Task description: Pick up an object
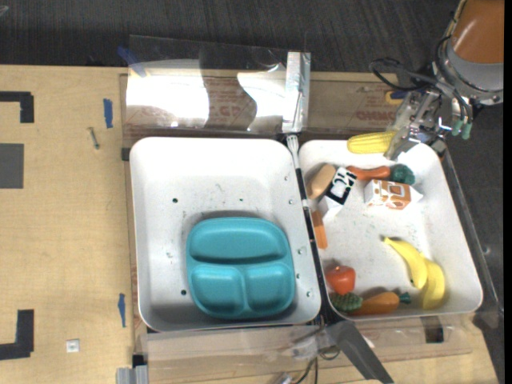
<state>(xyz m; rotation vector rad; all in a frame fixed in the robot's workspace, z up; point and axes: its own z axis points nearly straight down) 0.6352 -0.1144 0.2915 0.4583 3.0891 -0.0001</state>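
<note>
I see two white bins side by side. The left bin (152, 174) carries a teal tray (238, 266) toward its near side; the far half of its floor is bare.

The right bin (460, 238) holds everything loose. A corn cob (370, 143) lies against the far rim. Just nearer is a carrot (370, 174) with a green top (402, 174) pointing toward the right wall. A tan piece (321, 180) and a black-and-white card (341, 186) sit by the divider, with a thin orange stick (320, 232) along the divider edge below them. An orange-and-white box (389, 194) lies mid-bin. A banana (418, 268) curves near the right wall. A tomato (341, 279) and a second carrot (374, 301) crowd the near rim.

The arm (480, 30) enters at the far right corner. The gripper (402, 140) hangs tilted over the far rim of the right bin, its tip at the right end of the corn cob, above the carrot top. I cannot tell whether the claw is open or closed, or whether it touches the cob.

Open room: the middle floor of the right bin, between box, banana and tomato. Tight spots: far rim, divider, near rim.
</note>
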